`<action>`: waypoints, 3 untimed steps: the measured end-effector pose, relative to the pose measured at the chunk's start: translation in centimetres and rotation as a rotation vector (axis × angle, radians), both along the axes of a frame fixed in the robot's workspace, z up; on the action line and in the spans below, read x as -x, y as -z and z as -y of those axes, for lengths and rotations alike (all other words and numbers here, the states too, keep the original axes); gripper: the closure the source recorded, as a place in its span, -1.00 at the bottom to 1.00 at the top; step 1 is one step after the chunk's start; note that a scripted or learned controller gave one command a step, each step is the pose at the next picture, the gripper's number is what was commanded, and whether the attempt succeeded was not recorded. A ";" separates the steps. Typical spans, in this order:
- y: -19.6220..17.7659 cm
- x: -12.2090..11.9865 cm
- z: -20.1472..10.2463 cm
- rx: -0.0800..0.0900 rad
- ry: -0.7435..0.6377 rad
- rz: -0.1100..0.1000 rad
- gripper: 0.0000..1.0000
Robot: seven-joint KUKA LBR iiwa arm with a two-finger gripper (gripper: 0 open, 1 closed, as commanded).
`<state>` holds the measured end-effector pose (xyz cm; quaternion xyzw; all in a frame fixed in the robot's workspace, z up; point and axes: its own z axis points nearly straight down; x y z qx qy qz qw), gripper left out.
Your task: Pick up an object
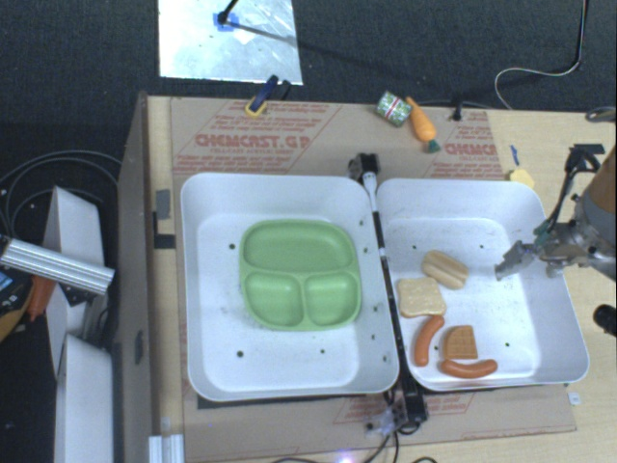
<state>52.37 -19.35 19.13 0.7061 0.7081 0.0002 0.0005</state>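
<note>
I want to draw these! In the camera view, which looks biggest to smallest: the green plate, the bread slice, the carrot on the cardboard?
1. Green plate, biggest by far.
2. Bread slice.
3. Carrot, slimmer than the bread.

The carrot lies farther from the camera, so it may look a bit smaller than it is.

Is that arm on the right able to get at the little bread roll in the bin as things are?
Probably yes. The gripper sits over the right bin, and bare bin floor lies between it and the bread roll. The toast slice lies on the roll's far side, out of the way.
</note>
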 end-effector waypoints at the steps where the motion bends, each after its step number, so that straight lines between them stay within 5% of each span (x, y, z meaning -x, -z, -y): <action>1: 8.8 -2.8 -5.9 -0.002 -0.001 -0.003 -1.00; 2: 10.7 -5.2 -10.9 -0.001 -0.002 0.002 -1.00; 3: 10.6 -8.2 -10.5 0.000 -0.002 0.002 -1.00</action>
